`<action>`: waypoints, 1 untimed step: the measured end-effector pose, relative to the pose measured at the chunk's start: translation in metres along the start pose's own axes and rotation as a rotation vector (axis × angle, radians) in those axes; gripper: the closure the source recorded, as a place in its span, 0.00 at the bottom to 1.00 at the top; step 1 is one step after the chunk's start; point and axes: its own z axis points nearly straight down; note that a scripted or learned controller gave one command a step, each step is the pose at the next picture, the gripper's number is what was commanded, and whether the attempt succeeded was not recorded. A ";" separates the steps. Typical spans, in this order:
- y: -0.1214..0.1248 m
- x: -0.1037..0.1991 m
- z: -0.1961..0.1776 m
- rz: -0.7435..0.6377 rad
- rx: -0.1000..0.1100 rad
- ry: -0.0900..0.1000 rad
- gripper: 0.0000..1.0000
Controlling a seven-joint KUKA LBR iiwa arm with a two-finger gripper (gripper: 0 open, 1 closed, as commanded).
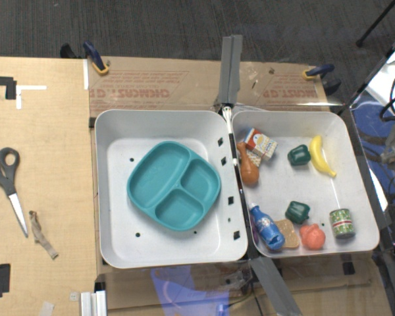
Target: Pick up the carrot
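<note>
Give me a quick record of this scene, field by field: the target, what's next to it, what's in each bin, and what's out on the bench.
target: carrot, lying at the right bin's left wall
touching target: small carton, at its upper end
left bin: teal divided plate
right bin, others: banana, two dark green peppers, blue bottle, red tomato, can
bench, left: scissors
</note>
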 end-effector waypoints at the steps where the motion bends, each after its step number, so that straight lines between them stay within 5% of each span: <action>1: -0.045 -0.059 -0.054 -0.264 -0.002 0.001 1.00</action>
